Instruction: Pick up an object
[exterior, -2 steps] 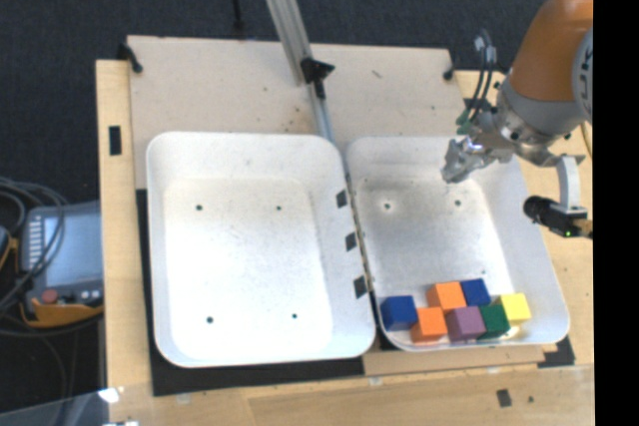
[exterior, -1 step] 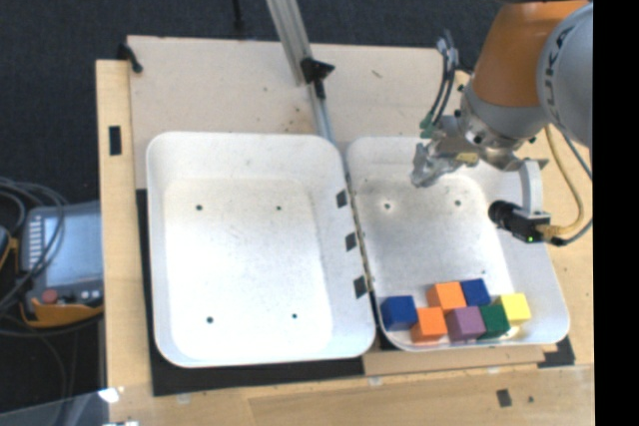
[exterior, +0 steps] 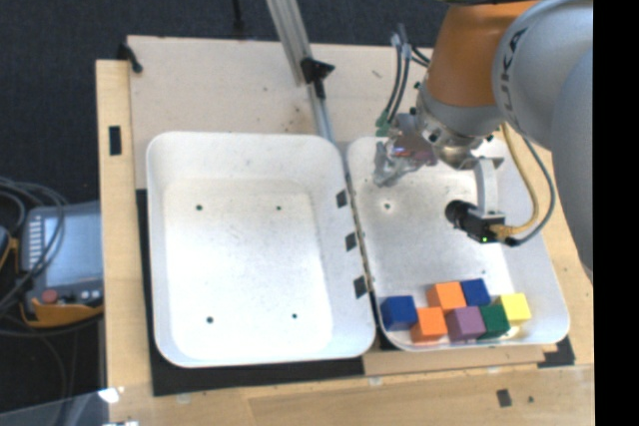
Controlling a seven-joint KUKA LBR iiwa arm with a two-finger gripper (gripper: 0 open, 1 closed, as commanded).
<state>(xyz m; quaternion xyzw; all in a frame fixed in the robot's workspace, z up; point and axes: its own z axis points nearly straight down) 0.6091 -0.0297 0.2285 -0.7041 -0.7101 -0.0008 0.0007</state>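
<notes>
Several small coloured blocks lie in a cluster at the near end of the right bin (exterior: 519, 244): a blue block (exterior: 398, 311), orange blocks (exterior: 448, 295), a purple block (exterior: 465, 322), a green block (exterior: 494, 318), a second blue block (exterior: 475, 291) and a yellow block (exterior: 515, 307). My gripper (exterior: 391, 163) hangs over the far left corner of the right bin, well away from the blocks. Nothing shows between its fingers.
The left bin (exterior: 250, 244) lies beside the right one, their rims touching. A slanted aluminium post (exterior: 285, 5) rises behind the bins. A small black camera unit with a green light (exterior: 474, 219) hangs from the arm over the right bin. Cables lie at far left.
</notes>
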